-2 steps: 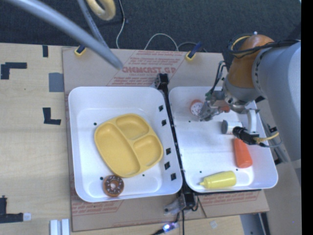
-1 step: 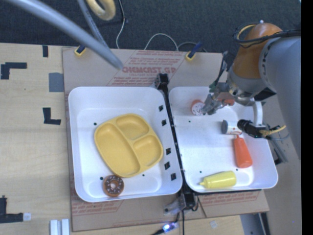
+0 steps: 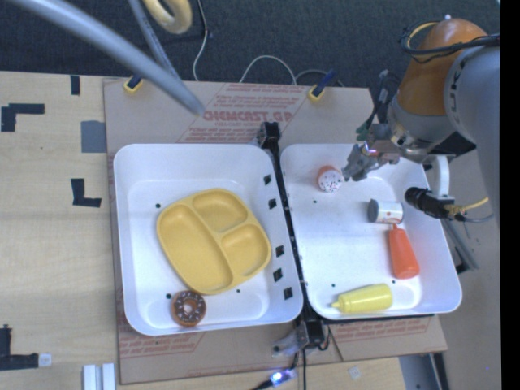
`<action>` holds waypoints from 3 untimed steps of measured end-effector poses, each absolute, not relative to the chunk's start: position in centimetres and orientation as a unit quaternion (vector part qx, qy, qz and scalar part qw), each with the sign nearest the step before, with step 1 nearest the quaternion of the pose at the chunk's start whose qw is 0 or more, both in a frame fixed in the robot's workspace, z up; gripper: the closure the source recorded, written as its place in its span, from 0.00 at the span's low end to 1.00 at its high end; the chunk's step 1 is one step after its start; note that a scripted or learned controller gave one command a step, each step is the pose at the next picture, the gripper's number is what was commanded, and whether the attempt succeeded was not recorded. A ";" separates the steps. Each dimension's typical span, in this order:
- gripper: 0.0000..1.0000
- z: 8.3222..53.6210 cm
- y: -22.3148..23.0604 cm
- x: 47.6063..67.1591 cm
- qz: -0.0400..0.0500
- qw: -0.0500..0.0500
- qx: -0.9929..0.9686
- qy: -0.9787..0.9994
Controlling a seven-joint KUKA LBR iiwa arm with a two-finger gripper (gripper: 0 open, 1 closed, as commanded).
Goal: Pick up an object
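Note:
In the right bin [image 3: 357, 246] lie a small round pinkish shaker [image 3: 329, 179] at the back left, an orange bottle with a grey cap [image 3: 396, 240] at the right, and a yellow squeeze bottle [image 3: 363, 299] near the front. My gripper [image 3: 357, 167] hangs over the bin's back, just right of the shaker. Nothing shows between its fingers.
The left bin [image 3: 138, 218] holds a yellow three-part plate [image 3: 213, 238] and a chocolate donut [image 3: 188, 308] at its front. A black divider [image 3: 280, 218] runs between the bins. A grey pole [image 3: 106, 39] crosses the upper left.

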State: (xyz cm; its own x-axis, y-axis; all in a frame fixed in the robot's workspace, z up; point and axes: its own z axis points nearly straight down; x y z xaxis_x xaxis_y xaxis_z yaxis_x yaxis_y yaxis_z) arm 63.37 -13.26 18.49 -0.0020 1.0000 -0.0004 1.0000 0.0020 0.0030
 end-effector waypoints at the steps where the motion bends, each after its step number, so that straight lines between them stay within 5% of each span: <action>1: 1.00 21.3 -13.2 63.4 0.001 0.001 0.707 0.708; 3: 1.00 21.1 -3.2 62.9 -0.001 -0.001 0.705 0.709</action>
